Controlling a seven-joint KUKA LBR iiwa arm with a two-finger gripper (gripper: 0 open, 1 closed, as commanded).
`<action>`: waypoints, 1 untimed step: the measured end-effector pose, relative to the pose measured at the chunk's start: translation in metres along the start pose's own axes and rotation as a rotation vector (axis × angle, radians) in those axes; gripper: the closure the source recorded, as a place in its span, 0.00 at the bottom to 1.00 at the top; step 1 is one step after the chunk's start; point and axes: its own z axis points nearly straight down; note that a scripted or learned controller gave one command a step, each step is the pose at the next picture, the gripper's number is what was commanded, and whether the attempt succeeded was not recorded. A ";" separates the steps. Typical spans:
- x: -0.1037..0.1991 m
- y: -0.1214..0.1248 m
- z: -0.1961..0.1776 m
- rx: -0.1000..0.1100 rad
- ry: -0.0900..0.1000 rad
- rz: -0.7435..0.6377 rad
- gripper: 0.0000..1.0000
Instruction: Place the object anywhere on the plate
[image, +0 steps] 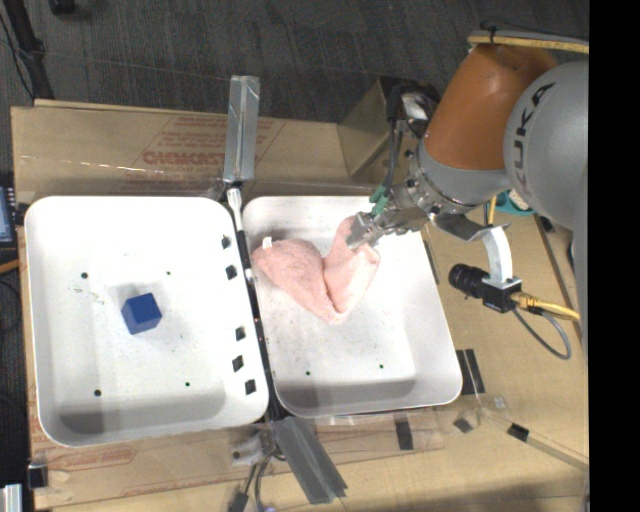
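Tool (368, 230) at the end of the grey arm (545, 110) is hanging over the far right part of the right bin (400, 345), its fingers pressing together on an upper corner of the pink cloth (305, 275). One fold of that cloth is rising to the fingertips while the rest is lying crumpled on the bin floor, close to the left wall. Two white bins are sitting side by side on the counter (520, 385). One blue cube (142, 312) is resting alone in the left bin (180, 240), well apart from the cloth. One printed cardboard sheet (130, 150) is lying beneath the bins.
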 end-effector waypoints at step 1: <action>0.002 0.001 0.053 0.002 0.000 -0.008 1.00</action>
